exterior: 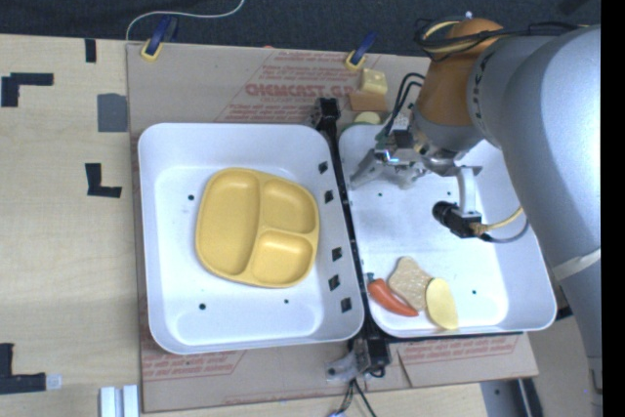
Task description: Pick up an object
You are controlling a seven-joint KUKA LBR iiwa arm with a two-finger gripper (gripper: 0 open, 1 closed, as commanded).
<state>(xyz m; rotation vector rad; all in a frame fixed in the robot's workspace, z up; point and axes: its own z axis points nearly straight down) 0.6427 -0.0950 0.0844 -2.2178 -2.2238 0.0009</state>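
In the right bin (488, 249), three small items lie together by the front wall: an orange-red carrot-like piece (391, 298), a beige slice of bread (411, 279) and a yellow oval piece (441, 305). My gripper (387, 161) hangs low over the bin's back left corner, well behind those items, under the orange wrist band (451, 88). I see nothing held in it.
A yellow divided plate (258, 227) lies in the left bin (166, 239). A tan block (370, 88) and a pale round thing (366, 119) sit just behind the right bin. The big grey arm (557, 142) covers the right bin's right side. A black cable loop (459, 218) hangs over the bin's middle.
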